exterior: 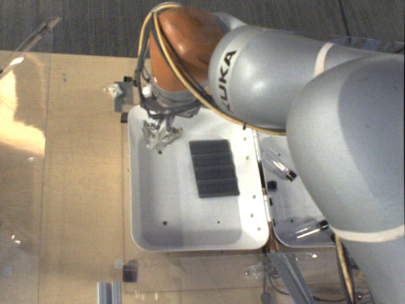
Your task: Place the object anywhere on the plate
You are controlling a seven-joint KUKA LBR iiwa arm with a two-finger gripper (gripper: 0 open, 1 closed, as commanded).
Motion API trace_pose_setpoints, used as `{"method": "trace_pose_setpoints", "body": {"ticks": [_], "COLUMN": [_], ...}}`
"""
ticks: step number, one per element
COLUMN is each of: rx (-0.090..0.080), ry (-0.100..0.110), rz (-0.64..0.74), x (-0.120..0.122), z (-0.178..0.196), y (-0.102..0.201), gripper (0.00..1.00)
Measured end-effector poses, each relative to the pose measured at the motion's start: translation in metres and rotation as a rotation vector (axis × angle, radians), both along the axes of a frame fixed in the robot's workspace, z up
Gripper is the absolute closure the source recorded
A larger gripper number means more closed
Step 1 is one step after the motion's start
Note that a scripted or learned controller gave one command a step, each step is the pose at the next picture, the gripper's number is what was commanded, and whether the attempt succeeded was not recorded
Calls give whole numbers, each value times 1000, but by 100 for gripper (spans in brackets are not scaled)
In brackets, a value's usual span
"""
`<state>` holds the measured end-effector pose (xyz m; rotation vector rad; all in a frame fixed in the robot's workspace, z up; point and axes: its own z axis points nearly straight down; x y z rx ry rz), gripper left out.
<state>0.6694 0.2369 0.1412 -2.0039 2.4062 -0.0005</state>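
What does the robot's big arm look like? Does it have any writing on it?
The arm is fat, round and shiny grey, like big tubes joined together. Black letters spell KUKA on its side. Near the wrist is a smooth orange band, and yellow cables loop over it. A pale ring runs around the arm farther back.

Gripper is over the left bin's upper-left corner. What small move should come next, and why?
Probably slide the gripper sideways, toward the view's right, until it is over the ribbed slab in the left bin. It hangs above bare bin floor, clearly apart from the slab, so nothing useful can be picked or placed there. I cannot tell whether it carries anything.
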Motion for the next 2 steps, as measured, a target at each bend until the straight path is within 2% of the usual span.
{"method": "trace_pose_setpoints", "body": {"ticks": [1,2], "rx": [-4,-7], "ry": [-1,-6], "rz": [646,1059], "x": [0,0], "z": [-39,63], "y": [-16,-5], "gripper": [100,100]}}
